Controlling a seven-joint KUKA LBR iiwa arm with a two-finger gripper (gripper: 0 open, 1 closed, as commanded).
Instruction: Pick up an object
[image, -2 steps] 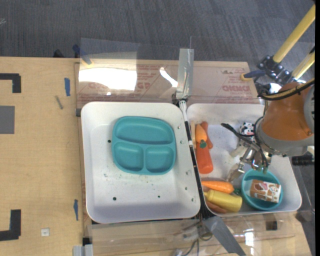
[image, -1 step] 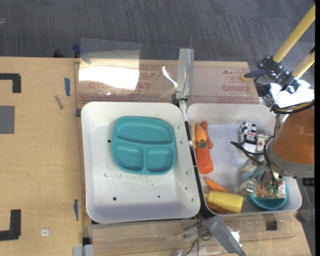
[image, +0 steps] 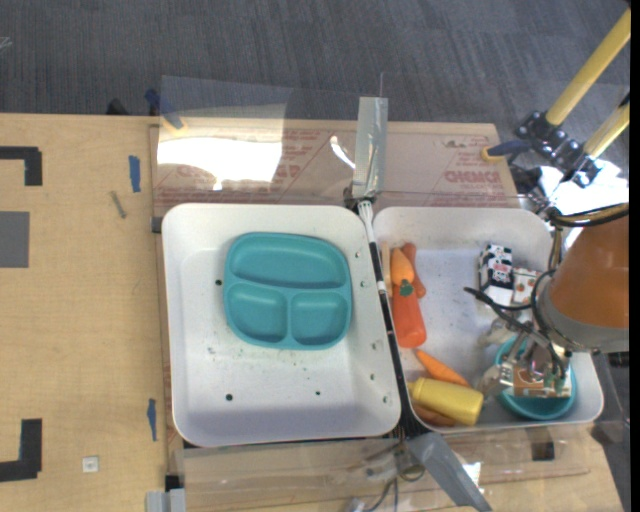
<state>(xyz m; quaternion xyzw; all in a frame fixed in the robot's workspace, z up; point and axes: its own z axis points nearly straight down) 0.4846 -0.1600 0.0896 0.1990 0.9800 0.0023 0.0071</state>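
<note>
The end effector hangs over the teal bowl in the right bin's near right corner; its spread cannot be told. Centre on the rim before closing.

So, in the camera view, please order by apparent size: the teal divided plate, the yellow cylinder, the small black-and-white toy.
1. teal divided plate, clearly largest.
2. yellow cylinder.
3. black-and-white toy, smallest, though not much smaller than the cylinder.

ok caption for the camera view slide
KUKA arm's gripper over a teal bowl in the right bin; teal tray left.
</note>
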